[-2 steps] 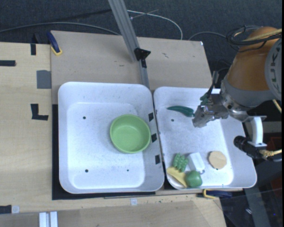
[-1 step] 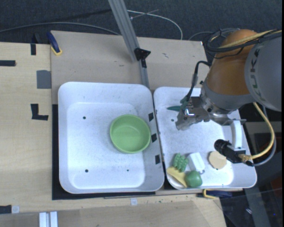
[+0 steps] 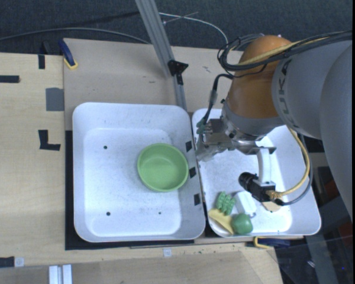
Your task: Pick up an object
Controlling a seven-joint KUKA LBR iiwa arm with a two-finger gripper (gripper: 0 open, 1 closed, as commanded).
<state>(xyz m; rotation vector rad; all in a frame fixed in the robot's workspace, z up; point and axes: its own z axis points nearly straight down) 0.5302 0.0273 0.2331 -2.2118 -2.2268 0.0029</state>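
Camera view: the green bowl [image 3: 163, 167] — round, shallow, pale green — sits in the left bin [image 3: 94, 123], toward four o'clock of its floor. The gripper [image 3: 204, 149] hangs over the right bin [image 3: 305, 218] — fingers' state, cannot tell.

The wooden bench [image 3: 23, 176] carries two white bins: the left bin [image 3: 86, 158], and the right bin [image 3: 305, 215] touching it.

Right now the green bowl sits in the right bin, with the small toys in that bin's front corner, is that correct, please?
Not quite: the camera view shows the green bowl in the left bin. The small toys do lie in the right bin's front corner.
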